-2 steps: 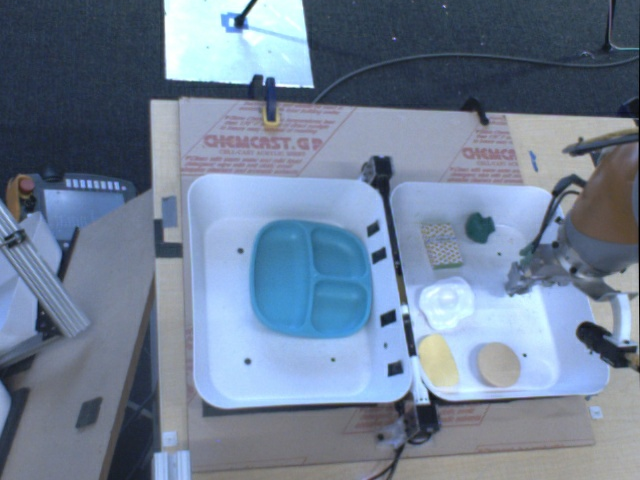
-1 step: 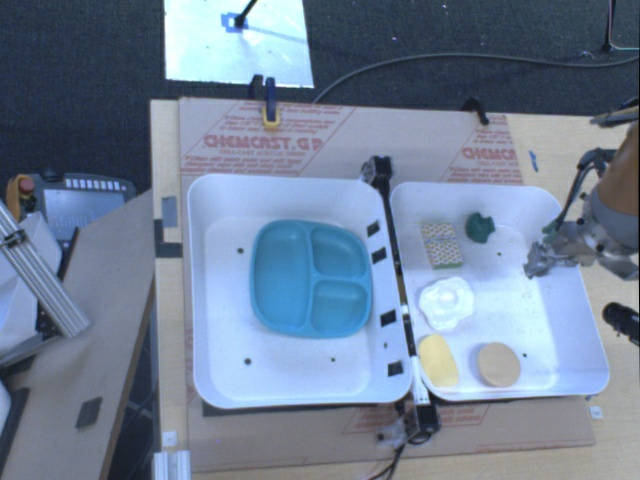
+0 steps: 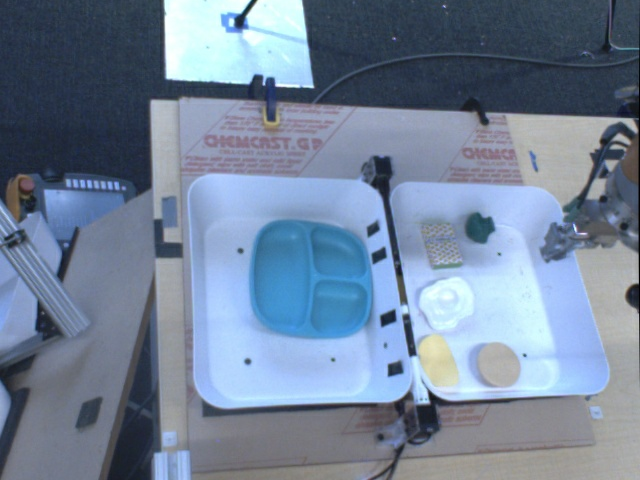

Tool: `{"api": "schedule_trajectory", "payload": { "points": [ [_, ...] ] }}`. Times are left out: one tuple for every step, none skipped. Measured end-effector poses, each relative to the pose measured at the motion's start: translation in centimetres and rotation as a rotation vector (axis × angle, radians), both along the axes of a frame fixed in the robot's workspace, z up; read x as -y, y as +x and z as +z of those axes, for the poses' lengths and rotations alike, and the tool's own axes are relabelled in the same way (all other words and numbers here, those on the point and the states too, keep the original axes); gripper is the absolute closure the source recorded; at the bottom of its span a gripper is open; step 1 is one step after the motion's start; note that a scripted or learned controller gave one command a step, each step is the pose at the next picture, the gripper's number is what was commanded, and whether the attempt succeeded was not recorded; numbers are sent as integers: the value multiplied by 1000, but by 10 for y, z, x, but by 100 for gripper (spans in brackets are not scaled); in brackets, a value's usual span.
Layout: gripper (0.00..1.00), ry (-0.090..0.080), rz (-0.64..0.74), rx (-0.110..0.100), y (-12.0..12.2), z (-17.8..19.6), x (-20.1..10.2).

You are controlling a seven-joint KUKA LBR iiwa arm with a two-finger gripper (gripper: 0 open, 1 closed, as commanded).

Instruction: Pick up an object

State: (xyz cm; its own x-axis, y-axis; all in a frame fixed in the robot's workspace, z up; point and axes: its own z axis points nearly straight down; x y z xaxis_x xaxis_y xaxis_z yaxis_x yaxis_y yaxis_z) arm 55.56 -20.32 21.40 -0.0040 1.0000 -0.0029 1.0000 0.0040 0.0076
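The right bin point(image 3: 560, 308) holds several small items. A speckled rectangular piece point(image 3: 441, 244) and a dark green lump point(image 3: 480, 227) lie near its far side. A white blob point(image 3: 446, 302) sits at the middle left, with a yellow oval piece point(image 3: 437, 360) and a tan round disc point(image 3: 497, 364) at the near side. My gripper point(image 3: 556, 242) hangs over the bin's right rim, well to the right of the green lump, and nothing shows in it.
A blue divided plate point(image 3: 310, 278) lies in the left bin point(image 3: 215, 268). A black clamp strip point(image 3: 388, 268) runs between the bins. A cable point(image 3: 450, 60) crosses the floor behind the bench, and a teach pendant point(image 3: 75, 203) sits at the left.
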Motion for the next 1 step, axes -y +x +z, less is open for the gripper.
{"api": "schedule_trajectory", "payload": {
  "points": [
    [100, 3, 5, -5, 15, -8, -52]
  ]
}}
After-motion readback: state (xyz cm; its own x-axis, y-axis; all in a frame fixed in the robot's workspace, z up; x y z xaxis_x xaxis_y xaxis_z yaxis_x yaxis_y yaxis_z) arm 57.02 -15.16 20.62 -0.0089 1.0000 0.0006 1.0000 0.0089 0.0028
